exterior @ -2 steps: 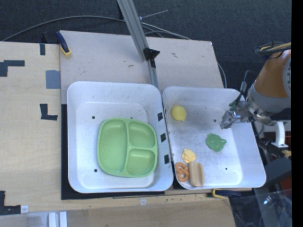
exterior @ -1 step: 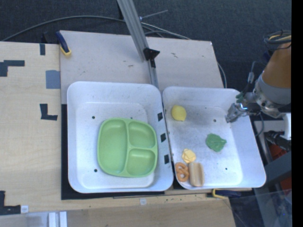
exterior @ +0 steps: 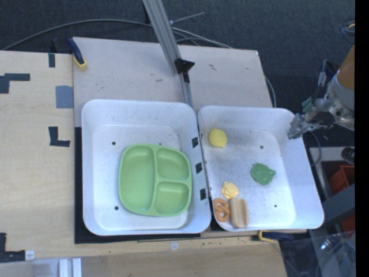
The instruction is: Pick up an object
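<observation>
The right bin point(exterior: 300, 172) holds a yellow lemon-like ball point(exterior: 217, 137) near its upper left and a green leafy piece point(exterior: 263, 173) toward its right. At its lower edge lie a small yellow piece point(exterior: 230, 190), a pretzel point(exterior: 221, 209) and a tan bread roll point(exterior: 238, 212). My gripper point(exterior: 298, 126) hangs at the bin's upper right corner, over the rim, well away from all of these objects. Nothing shows between its fingers.
The left bin point(exterior: 92, 154) holds a light green divided plate point(exterior: 155, 179). A grey metal pole point(exterior: 164, 27) slants down from the top to the gap between the bins. Cables run behind the bench, and a blue and yellow clamp point(exterior: 76, 53) sits at its upper left.
</observation>
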You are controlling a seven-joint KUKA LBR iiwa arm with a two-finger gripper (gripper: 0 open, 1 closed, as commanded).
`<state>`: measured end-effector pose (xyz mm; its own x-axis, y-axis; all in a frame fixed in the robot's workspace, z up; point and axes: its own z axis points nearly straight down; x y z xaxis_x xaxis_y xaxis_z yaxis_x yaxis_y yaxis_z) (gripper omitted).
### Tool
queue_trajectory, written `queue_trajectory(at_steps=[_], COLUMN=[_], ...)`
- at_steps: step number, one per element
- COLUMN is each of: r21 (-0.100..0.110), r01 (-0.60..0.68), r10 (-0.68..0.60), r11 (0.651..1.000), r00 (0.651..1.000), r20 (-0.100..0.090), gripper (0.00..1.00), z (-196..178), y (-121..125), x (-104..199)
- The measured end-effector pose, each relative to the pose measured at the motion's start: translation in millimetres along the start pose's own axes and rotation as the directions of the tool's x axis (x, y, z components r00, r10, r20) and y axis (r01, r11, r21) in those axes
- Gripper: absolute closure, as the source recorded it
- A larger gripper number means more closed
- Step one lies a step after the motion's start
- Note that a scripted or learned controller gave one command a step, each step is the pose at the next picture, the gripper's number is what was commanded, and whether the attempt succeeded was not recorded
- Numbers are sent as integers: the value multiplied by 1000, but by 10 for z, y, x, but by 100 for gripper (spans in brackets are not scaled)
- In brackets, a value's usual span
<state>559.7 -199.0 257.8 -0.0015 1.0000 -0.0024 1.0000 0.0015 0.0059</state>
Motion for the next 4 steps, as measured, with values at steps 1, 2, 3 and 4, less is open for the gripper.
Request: queue_trajectory(at_steps=[1, 2, 3, 4], r21=[5, 7, 7, 7], r01=[0, 5, 7, 7], r10=[0, -5, -7, -6], r11=[1000, 1000, 1000, 1000], r00=[1000, 1000, 1000, 1000], r20=[-2, -4, -4, -4], gripper=[100, 100, 100, 100], z=[-183, -79, -10, -24], y=[7, 168, 248, 346], x=[4, 572, 1213, 1797])
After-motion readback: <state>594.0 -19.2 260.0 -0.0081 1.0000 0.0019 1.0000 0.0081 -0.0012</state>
